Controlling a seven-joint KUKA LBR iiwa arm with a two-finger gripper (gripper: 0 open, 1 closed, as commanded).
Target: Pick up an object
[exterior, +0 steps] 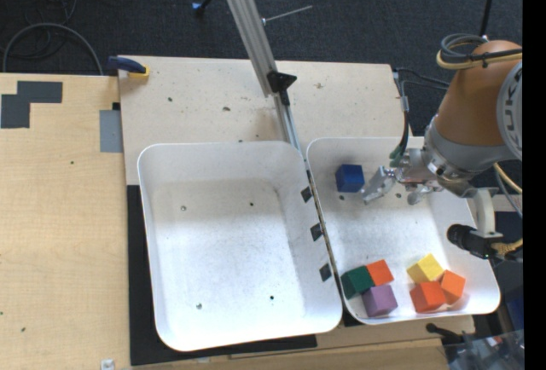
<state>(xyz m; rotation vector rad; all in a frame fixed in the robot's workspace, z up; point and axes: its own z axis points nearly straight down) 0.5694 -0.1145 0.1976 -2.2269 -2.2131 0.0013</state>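
Hovering w/ fingers spread & holding nothing, gripper (394,189) is sitting in right bin (401,228), blue cube (349,178) lying just left, slightly farther.

Arm (478,117): orange band, grey shell, yellowish cable looped on top; metallic gripper (394,186), detail blurry.

Aluminium rail (254,31); blue clamp (128,66)

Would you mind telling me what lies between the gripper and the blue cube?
Nothing: in the camera view, just bare white bin floor separates the gripper from the blue cube.
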